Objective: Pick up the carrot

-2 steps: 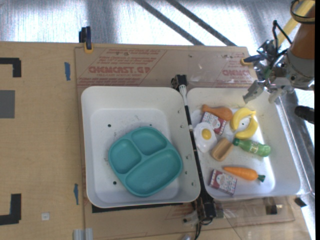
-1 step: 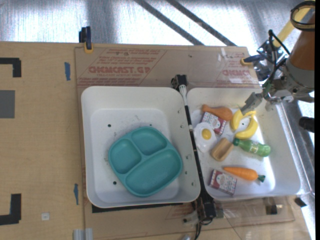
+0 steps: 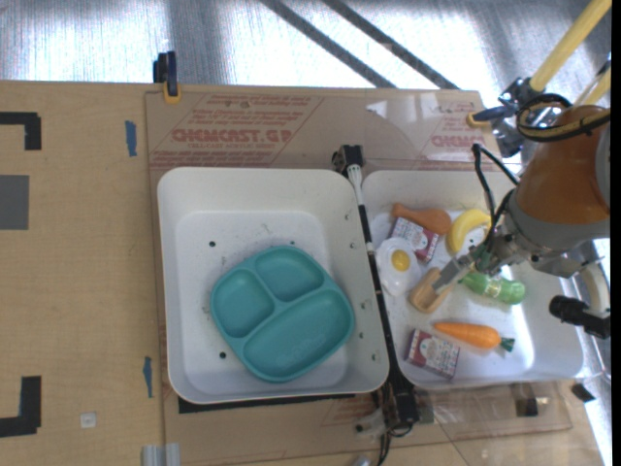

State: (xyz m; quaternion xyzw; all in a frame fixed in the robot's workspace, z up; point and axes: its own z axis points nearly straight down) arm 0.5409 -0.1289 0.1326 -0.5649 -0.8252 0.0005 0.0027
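Note:
The carrot [image 3: 468, 335], orange with a small green top at its right end, lies on its side near the front of the right bin [image 3: 553, 357]. My gripper [image 3: 473, 263] hangs over the middle of that bin, beyond the carrot and apart from it. It sits between a tan bread-like piece [image 3: 427, 292] and a green vegetable [image 3: 496, 288]. The grey arm with its orange band [image 3: 565, 178] comes in from the right and hides part of the bin's right side.
The right bin also holds a yellow banana [image 3: 471, 227], a fried egg [image 3: 397, 258], two red packets [image 3: 415, 238] [image 3: 433, 353] and a brown-orange piece [image 3: 425, 216]. The left bin [image 3: 184, 260] holds a teal divided plate [image 3: 281, 311].

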